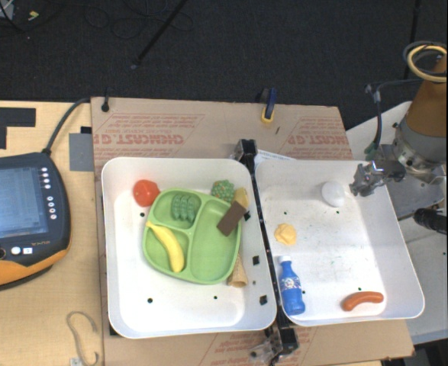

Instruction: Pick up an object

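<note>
Objects for picking lie in both bins, and your nearest candidate is the white ball [334,194] in the right bin [384,227], up near its far edge. Your claw [363,180] sits just to the ball's right, close beside it but not on it; nothing shows between its parts, and you cannot tell from this slant whether it is open or closed. The arm [426,120] reaches in from the right, its orange band above the wrist.

Lower in the same bin you have a yellow piece [285,234] near the middle divider, a blue bottle [290,286] lying along the left wall toward the front, and an orange sausage [362,300] near the front right corner. These three lie well apart from each other and from the claw.

In the left bin [124,280] a green tray [204,261] takes up the centre (it has separate compartments). A banana [168,247] lies in its left compartment, a green item [183,207] in its upper one, and a brown block [231,218] rests tilted across its right rim. A red tomato [145,192] sits just off the tray's upper left corner, and a green lump [224,190] sits at its upper right.

On the counter to the far left you see the pendant [17,216] with its screen.
</note>
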You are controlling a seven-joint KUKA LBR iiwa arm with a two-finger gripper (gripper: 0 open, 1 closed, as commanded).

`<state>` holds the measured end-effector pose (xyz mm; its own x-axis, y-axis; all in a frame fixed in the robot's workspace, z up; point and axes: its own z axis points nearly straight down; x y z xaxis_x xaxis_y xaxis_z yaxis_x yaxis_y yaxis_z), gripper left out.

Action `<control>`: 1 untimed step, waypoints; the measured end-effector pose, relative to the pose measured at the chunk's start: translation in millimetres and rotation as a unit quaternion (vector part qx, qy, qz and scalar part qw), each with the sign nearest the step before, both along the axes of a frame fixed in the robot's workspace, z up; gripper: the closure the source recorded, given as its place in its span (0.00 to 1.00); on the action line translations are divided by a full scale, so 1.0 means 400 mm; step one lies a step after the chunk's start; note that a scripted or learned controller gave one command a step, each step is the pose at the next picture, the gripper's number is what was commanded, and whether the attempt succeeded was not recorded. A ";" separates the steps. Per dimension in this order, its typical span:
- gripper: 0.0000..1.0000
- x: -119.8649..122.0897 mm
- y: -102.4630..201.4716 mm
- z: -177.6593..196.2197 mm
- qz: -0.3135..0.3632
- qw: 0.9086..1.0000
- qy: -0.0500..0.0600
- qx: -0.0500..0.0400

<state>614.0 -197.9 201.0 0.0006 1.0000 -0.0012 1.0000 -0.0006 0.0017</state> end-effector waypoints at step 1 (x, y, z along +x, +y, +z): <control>1.00 0.000 -0.005 0.071 0.000 1.000 0.000 0.000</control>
<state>614.0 -199.9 229.3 0.0013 1.0000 -0.0002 1.0000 -0.0013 0.0015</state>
